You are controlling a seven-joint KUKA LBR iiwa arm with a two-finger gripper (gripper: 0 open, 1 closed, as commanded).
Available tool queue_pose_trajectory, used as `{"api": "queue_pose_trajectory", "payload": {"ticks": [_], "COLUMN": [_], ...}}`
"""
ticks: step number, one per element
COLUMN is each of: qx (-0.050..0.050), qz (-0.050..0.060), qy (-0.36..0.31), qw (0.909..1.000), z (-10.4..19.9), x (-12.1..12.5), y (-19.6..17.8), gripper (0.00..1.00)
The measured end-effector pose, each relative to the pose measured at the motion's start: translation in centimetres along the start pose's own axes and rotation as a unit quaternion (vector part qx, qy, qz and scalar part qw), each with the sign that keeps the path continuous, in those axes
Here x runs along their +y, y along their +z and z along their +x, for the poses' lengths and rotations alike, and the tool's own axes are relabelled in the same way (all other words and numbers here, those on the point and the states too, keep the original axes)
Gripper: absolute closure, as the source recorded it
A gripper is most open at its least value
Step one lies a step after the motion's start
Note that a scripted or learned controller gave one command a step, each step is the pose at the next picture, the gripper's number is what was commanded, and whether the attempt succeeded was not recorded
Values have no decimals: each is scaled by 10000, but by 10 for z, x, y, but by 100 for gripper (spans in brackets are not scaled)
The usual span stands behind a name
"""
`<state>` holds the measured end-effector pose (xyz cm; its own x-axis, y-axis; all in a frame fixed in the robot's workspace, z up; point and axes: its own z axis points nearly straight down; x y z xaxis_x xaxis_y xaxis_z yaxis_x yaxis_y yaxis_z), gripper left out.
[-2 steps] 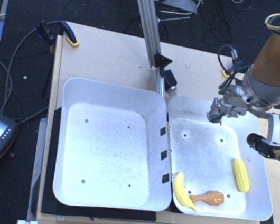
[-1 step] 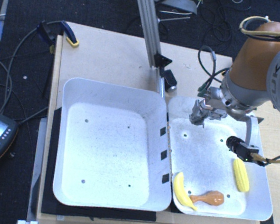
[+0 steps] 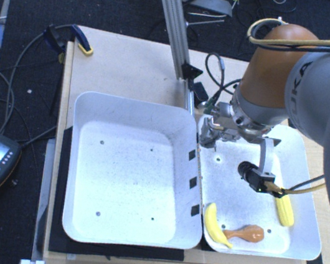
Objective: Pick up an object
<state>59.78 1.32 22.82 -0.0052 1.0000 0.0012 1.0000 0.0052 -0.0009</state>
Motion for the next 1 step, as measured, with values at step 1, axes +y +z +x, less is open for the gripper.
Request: {"api": "queue_pose_trajectory", "payload": {"ticks": [1], "qx": [0], "qz": [-8], "qy": [1], "qw": [10000], "z": [52], "x": [-5], "y": [-13], "gripper": [100]}}
